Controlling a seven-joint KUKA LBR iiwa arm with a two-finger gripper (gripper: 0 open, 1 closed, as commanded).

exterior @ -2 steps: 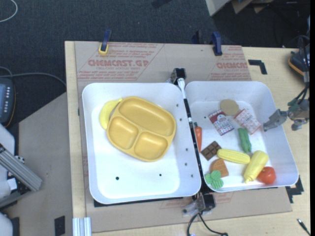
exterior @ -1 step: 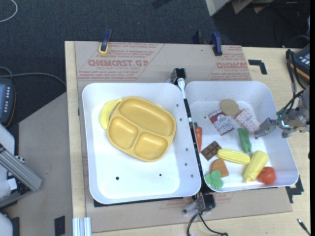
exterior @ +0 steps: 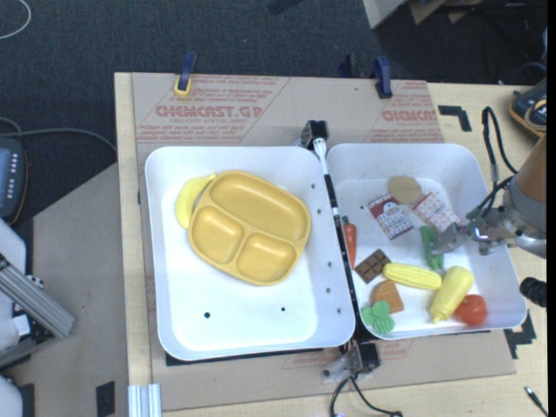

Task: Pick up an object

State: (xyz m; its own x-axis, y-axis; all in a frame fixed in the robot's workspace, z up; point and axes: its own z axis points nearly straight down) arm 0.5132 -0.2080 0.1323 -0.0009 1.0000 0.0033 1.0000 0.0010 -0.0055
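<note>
The gripper [exterior: 458, 235] sits low over the right bin [exterior: 486, 181], reaching in from the right. Its tip is blurred against the clutter, so I cannot tell whether it is spread or closed, and nothing can be seen held in it.

Just to its left, touching or nearly so, is a small green piece [exterior: 431, 247], standing roughly up and down in the view. That looks like the likeliest thing to pick, since it lies straight ahead along the arm's reach.

Below the tip are a corn cob [exterior: 413, 275], lying left to right, and a yellow bottle [exterior: 451, 291], tilted, with a tomato [exterior: 472, 310] at its lower end. Above and to the left are a pink packet [exterior: 433, 207], a red and white packet [exterior: 393, 218] and a round biscuit [exterior: 404, 187].

Further left, by the bin wall, are a chocolate square [exterior: 372, 266] and a carrot [exterior: 349, 238].

In the left bin [exterior: 165, 259], well apart, is a yellow divided tray [exterior: 250, 227]
</note>
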